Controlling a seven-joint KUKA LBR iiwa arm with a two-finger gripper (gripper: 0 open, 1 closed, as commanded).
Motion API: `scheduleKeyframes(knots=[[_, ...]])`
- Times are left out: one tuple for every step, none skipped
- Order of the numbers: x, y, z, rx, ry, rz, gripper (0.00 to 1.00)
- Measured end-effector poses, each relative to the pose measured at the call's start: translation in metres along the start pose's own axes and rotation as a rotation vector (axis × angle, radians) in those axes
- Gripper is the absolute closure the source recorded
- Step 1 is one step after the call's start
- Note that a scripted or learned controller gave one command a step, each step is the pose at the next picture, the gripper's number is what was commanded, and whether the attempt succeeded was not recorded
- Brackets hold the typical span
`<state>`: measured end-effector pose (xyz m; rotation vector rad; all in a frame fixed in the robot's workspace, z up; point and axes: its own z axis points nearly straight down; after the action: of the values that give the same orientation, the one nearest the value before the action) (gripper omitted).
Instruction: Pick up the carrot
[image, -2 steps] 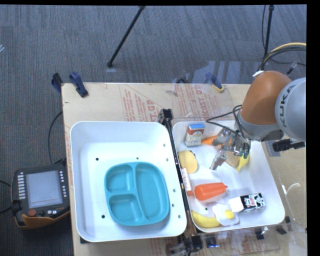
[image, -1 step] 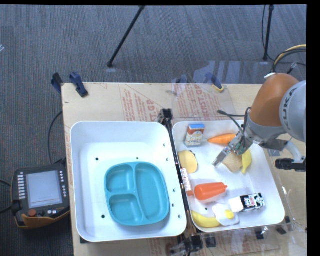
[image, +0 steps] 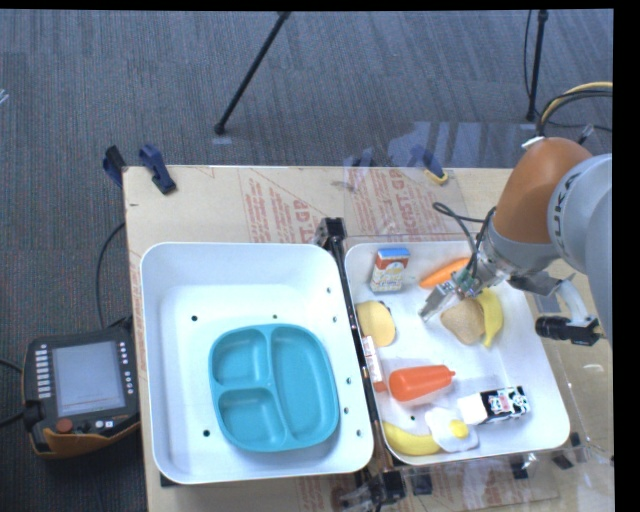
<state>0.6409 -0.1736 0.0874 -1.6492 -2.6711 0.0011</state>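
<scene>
Bench w/ 2 white bins: left has 1 blue tray, right has 1 carrot at far side, gripper just beside it, grip state unclear.

Both bins look like smooth, faintly glossy white plastic. The divided plate is matt teal plastic. The worktop is printed brown cardboard, dull. The carrot looks like smooth orange plastic. The floor is rough grey carpet.
</scene>
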Motion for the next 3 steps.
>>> scheduleKeyframes(knots=[[0.001, 0.002, -0.011, -0.002, -0.003, -0.007, 1.00], [0.034, -0.027, 0.001, 0.001, 0.000, 0.055, 1.00], [-0.029, -0.022, -0.001, -0.004, -0.004, -0.002, 1.00]])
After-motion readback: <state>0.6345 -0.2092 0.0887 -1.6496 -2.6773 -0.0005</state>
